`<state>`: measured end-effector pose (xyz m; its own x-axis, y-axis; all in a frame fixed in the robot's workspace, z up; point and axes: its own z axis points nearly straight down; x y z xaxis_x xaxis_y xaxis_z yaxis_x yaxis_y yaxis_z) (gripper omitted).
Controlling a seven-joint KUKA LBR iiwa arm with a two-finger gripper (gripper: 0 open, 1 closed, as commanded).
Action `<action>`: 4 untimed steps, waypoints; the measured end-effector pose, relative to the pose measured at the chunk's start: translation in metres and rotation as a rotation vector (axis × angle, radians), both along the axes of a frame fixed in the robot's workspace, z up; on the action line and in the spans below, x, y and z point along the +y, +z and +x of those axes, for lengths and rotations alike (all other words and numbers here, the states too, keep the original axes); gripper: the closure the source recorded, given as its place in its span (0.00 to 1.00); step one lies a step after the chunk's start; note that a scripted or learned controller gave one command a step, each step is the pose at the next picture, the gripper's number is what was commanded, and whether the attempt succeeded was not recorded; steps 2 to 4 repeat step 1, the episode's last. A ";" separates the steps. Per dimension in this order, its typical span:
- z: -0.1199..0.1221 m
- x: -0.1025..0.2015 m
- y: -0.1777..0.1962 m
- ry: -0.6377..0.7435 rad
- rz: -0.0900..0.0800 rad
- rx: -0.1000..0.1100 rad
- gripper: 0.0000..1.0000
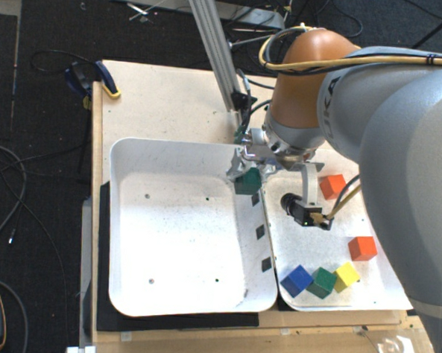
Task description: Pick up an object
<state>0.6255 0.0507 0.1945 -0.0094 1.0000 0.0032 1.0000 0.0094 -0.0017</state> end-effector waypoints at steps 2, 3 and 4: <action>-0.005 -0.032 0.000 -0.013 -0.005 0.001 1.00; -0.005 -0.032 0.000 -0.013 -0.005 0.001 1.00; -0.005 -0.032 0.000 -0.013 -0.005 0.001 1.00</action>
